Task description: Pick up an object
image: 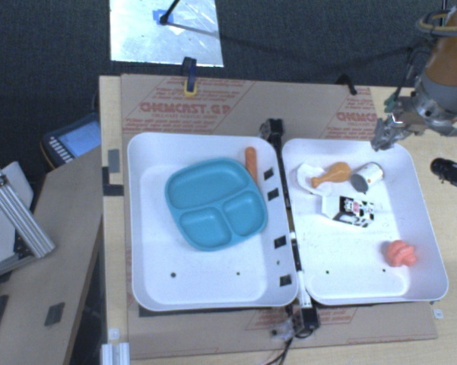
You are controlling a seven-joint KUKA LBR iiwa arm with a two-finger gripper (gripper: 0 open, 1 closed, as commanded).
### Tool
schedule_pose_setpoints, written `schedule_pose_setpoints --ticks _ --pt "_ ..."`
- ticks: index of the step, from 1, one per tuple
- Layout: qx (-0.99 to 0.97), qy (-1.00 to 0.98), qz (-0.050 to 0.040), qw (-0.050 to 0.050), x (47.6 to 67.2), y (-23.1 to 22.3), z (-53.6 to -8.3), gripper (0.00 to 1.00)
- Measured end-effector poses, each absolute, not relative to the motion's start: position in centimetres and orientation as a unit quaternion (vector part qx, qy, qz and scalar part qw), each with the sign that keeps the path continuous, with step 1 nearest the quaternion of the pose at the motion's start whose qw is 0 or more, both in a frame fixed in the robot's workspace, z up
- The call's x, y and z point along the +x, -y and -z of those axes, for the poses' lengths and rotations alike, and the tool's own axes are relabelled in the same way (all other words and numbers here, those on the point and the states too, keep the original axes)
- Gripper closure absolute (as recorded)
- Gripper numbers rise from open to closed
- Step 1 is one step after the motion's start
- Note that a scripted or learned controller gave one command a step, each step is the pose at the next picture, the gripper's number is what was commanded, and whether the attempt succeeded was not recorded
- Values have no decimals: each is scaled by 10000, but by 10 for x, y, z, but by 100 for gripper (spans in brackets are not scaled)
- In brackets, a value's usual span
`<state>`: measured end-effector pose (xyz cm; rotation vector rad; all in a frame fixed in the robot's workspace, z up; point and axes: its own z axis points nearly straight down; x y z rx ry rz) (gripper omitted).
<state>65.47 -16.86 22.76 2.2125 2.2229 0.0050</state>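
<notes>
My gripper [383,137] hangs over the back rim of the right bin [422,204], up and to the right of the objects, with nothing seen between its fingers. In that bin lie an orange toy drumstick [331,175] on a white piece, a small grey and white cylinder [366,176], a black and white patterned block [353,210] and a pink lump [400,253] near the front right. The left bin [148,204] holds a blue divided plate [216,202] and an orange carrot-like stick [251,163] at its back right.
A black divider strip [281,196] with clips runs between the two bins. The bins rest on a cardboard sheet [213,105]. A shiny foil square [166,21] lies behind the bench, and a metal frame [11,211] stands at the left.
</notes>
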Motion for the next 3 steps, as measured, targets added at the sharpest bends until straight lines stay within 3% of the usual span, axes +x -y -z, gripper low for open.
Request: schedule_pose_setpoints --ticks 1,3 --pt "7050 -7092 -14 24 656 169 -275 100" --pt "7042 -7100 -1 -5 634 76 -249 100"
